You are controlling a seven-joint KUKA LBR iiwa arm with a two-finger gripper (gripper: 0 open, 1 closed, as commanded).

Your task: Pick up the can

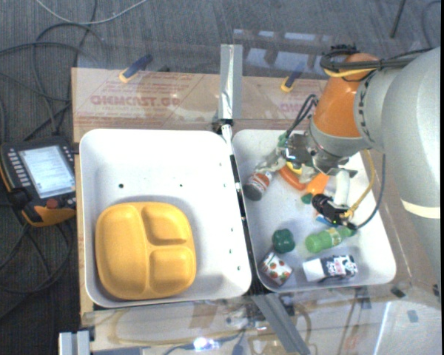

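Two shallow white bins side by side. Left white bin (89, 154) holds a yellow plastic divided tray (145, 250) in its near-left corner — rest of floor is bare, esp. the far half.

Right white bin (388, 261) is crowded. The small cylindrical can with reddish label and dark end (257, 183) lies tilted on its side at the bin's left wall, far half, right by the divider; little room on its left, some bare floor just near of it. Near row: dark green cup (283, 240), patterned round cup (277, 269) at the near-left corner, green plastic bottle (328, 238), black-and-white carton (331, 268) close to the near rim.

Grey arm w/ orange band (339, 109) reaches in from the right; gripper (300, 157) sits over an orange object (292, 174), just right of the can, not touching it as far as visible. Can't tell how far the claw is spread or if it has anything.
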